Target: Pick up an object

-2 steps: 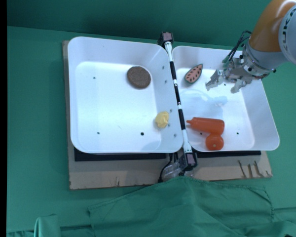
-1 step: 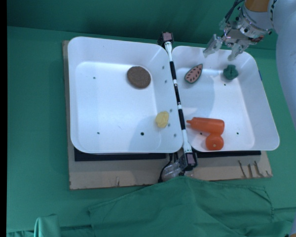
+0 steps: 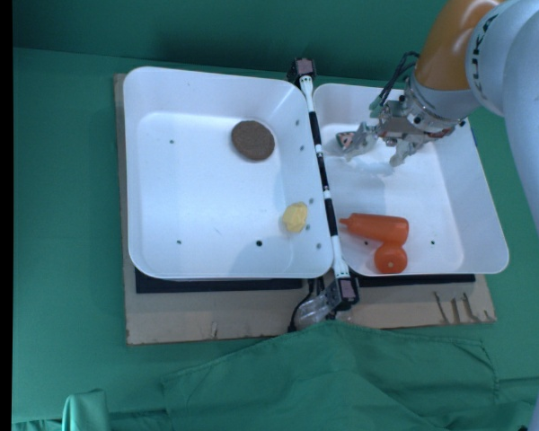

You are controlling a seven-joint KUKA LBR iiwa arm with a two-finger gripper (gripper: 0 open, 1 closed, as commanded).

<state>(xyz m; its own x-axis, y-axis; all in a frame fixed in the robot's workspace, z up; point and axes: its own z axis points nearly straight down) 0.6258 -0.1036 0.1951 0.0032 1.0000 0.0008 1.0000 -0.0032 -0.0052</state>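
While the grey arm (image 3: pixel 512 70) reaches in from the right with its orange band (image 3: pixel 454 34) above the wrist, the tool (image 3: pixel 377 146) hangs low over the far left part of the right bin (image 3: pixel 485 232), close to the black-and-white divider bar (image 3: pixel 322 169) between the two bins. Whether it is spread or closed cannot be told from this angle, and nothing can be made out in its grip. An orange bottle-shaped object (image 3: pixel 375 227) lies on its side in the near part of the same bin, with a small orange-red ball (image 3: pixel 391 259) just beside it toward the front. In the left bin (image 3: pixel 162 232), a brown round disc (image 3: pixel 252 140) rests near the far side and a small yellow lump (image 3: pixel 295 216) sits near the right wall. Both bins stand on a cardboard sheet (image 3: pixel 207 317) over the green surface (image 3: pixel 63 241).
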